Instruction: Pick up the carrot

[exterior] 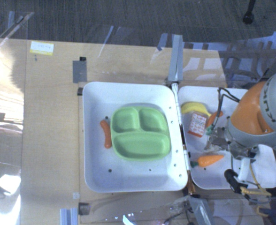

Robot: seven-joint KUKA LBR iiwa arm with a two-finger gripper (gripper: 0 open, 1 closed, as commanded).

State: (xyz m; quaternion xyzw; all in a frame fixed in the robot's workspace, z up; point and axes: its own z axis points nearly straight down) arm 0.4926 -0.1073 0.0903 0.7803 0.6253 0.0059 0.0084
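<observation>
The carrot (pixel 210 160), orange with a small green tip at its left end, lies flat near the front of the right bin (pixel 269 170). My gripper (pixel 215 142) hangs just above and behind it, under the grey wrist and the orange band (pixel 249 114). It looks close to the carrot, but nothing shows as held in it. The wrist hides part of the bin floor behind the carrot.
A banana (pixel 196 108) and a red and white packet (pixel 197 124) lie at the back left of the right bin, with a small orange-red item (pixel 215 117) beside them. The left bin (pixel 93 172) holds a green divided plate (pixel 141 132) and a red-orange sausage-like piece (pixel 106 133).
</observation>
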